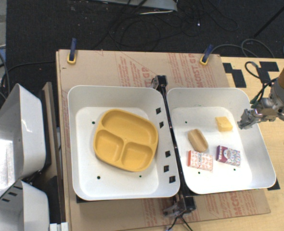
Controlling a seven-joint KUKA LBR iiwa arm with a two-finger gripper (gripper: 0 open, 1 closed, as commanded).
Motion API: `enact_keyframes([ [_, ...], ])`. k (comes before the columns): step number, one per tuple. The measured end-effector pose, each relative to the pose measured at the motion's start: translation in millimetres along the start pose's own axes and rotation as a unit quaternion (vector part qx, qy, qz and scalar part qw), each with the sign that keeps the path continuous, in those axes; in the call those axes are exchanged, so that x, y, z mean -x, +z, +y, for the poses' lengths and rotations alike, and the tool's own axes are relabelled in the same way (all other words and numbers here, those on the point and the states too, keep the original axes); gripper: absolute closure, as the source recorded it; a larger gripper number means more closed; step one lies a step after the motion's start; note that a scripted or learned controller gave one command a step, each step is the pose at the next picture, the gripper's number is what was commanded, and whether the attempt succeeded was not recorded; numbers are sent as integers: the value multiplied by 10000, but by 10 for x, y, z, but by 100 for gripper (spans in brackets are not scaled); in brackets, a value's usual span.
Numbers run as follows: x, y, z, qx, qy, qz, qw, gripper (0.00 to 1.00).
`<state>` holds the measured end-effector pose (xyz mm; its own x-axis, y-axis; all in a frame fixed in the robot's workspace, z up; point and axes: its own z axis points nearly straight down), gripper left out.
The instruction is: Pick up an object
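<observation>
**Arm at the right rim, nothing picked up yet**

We start with the bench (132, 64), a brown board carrying two white bins side by side. The left bin (79, 129) holds a yellow divided plate (125, 139), lying flat and turned a little off square to the bin walls. The right bin (257, 143) holds four small things: a tan bread roll (198, 139), a red-and-white packet (200, 160), a purple-and-white packet (228, 155) and a yellow block (224, 123).

The arm (282, 88) reaches in from the right, and its gripper (246, 119) sits over the right bin's upper right part, just beside the yellow block and apart from it. We see nothing between its fingers; whether they are spread or closed we cannot tell at this size.

We judge the step to be the approach. The block is the nearest candidate. The next move calls for shifting the gripper over the chosen thing, lining it up, then coming down around it.

The block looks roughly square, with no clear long axis. The roll's long axis runs from upper left to lower right. Both packets lie flat, slightly tilted, longer side to side.
</observation>
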<state>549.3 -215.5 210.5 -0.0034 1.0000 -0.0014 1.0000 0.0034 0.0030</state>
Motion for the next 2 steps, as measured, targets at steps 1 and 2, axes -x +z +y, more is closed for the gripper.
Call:
enact_keyframes([
  [1,-465,-108,-52,-12,-21,14,10000,100],
  [2,-991,-201,-38,-10,-26,16,10000,100],
])
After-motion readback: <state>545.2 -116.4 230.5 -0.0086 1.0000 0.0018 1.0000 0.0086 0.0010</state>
